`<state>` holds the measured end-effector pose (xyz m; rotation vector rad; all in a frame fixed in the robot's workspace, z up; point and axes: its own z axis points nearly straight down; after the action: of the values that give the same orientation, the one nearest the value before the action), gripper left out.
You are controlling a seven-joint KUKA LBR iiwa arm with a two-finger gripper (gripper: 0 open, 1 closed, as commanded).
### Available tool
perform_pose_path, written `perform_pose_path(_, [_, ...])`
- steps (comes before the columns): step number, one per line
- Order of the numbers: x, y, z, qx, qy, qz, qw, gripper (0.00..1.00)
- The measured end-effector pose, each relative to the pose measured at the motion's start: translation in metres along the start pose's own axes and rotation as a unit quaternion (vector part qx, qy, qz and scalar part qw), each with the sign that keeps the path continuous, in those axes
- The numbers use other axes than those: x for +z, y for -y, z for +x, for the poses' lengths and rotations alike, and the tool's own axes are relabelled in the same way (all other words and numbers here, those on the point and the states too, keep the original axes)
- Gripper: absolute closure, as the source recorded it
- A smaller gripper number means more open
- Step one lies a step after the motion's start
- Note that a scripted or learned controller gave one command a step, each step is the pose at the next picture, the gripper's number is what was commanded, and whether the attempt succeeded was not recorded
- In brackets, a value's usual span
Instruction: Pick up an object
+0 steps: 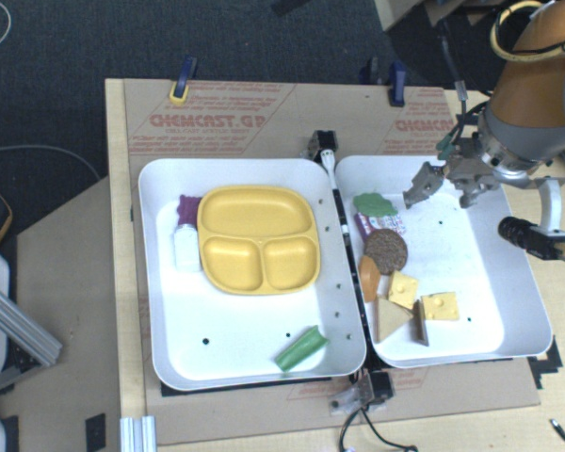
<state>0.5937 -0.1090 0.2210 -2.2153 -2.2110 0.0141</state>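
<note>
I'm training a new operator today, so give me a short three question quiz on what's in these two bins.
1. True or false: the yellow divided plate lies in the right bin.
2. Which thing lies nearest the front edge of the left bin? A) green pickle-like piece B) white bottle C) purple item
3. Fill in: the pincer hovers over the ____ bin, near its back edge.

Key
1. False; it lies in the left bin.
2. A
3. right; the yellow cheese wedges, round brown cookie and green leafy piece lie toward that bin's left side.
</note>
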Motion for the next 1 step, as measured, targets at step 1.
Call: perform_pose_path(1, [-0.0084,-0.0024,0.0001,-0.001,0.001,-0.007,1.0000,0.00])
